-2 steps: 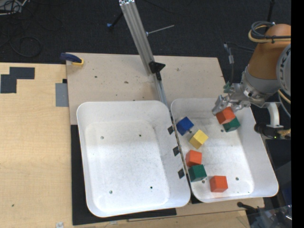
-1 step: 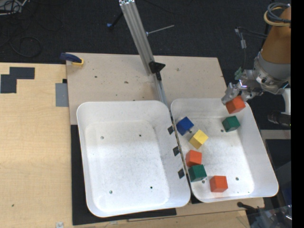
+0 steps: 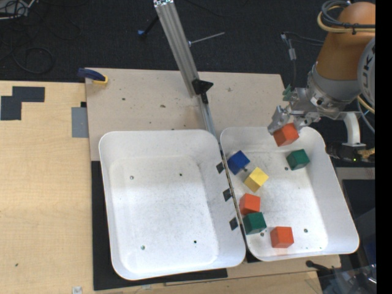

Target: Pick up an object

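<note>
We see the wooden surface (image 3: 153, 103) carrying the left bin (image 3: 122, 256) and the right bin (image 3: 343, 225) side by side. The arm (image 3: 343, 48) reaches in from the right, above the right bin's far edge. Its pincer (image 3: 286, 124) is closed around an orange block (image 3: 286, 135), raised over the bin's upper rim. Lower in the right bin lie a blue block (image 3: 238, 161), a yellow block (image 3: 256, 178), a green block (image 3: 298, 159), another orange block (image 3: 250, 203), a second green block (image 3: 255, 223) and a third orange one (image 3: 282, 236).
</note>
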`<state>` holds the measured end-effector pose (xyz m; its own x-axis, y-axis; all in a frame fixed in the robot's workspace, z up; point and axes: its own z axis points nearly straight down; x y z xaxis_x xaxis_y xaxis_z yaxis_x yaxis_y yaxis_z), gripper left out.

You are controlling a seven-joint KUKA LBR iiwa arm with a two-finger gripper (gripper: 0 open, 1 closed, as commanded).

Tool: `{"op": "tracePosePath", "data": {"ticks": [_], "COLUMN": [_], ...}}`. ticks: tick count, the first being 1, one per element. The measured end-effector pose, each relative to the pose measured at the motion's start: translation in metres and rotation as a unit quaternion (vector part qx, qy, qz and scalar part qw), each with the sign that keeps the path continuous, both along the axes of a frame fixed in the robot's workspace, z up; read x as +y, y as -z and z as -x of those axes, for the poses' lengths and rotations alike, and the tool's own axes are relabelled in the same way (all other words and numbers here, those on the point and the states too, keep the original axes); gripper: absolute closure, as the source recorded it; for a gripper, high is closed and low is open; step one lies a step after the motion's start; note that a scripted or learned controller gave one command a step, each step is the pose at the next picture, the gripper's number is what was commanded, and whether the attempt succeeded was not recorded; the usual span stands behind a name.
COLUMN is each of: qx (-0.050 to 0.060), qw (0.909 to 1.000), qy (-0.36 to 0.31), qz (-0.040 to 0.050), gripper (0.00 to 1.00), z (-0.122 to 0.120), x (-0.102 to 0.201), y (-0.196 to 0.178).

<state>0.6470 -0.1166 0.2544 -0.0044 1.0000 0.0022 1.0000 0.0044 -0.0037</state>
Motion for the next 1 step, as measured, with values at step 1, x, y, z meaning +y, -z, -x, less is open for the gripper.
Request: {"op": "tracePosePath", "data": {"ticks": [1], "qx": [0.001], "qw": [1.0], "qy": [0.0], "qz": [-0.0006], "gripper": [1.0], "z": [0.0074], "x": [0.0622], "y": [0.0105]}}
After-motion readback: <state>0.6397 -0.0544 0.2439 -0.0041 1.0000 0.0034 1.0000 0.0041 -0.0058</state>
